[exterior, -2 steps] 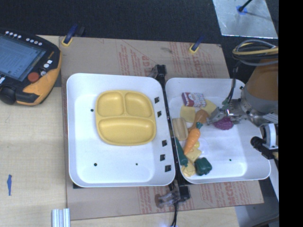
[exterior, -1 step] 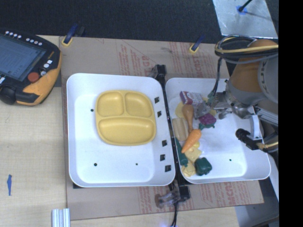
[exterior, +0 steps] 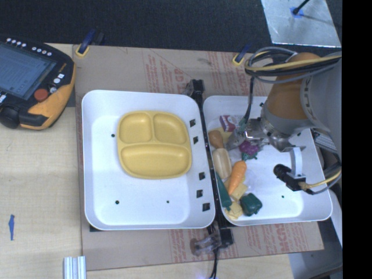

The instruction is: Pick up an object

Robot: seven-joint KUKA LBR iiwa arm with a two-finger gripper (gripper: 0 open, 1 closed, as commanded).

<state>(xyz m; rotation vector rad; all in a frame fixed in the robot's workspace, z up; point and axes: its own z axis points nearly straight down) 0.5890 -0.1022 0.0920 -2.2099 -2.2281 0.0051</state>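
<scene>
Over right bin (exterior: 302,211), gripper (exterior: 249,139) beside purple item (exterior: 250,150), carrot (exterior: 236,176) near.

your divided plate (exterior: 154,143) sits in the left bin (exterior: 96,173) — the toy foods (exterior: 235,178) crowd the right bin's (exterior: 302,205) left side.
</scene>
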